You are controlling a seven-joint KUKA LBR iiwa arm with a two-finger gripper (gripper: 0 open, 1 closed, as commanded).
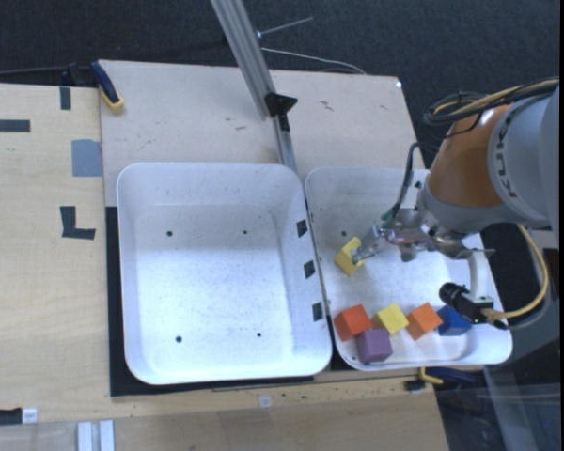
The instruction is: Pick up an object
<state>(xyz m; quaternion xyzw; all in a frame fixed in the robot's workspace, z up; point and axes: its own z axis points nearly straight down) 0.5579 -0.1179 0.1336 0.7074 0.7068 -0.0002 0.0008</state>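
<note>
Lifting the yellow block [348, 256] cleanly looks like the step in hand: it sits in the right bin [357, 188], near the divider, at the gripper [361, 249] tip. Whether the jaws grip it I cannot tell. A straight, slow rise seems best, well apart from the orange cube [352, 320], purple cube [374, 345] and neighbours along the near wall.

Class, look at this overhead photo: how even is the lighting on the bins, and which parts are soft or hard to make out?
Camera view: lighting is flat and even, the left bin bright white without harsh glare; blocks cast only faint shadows; the gripper near the yellow block is slightly soft, its detail hard to read; the orange block stays crisp.
</note>
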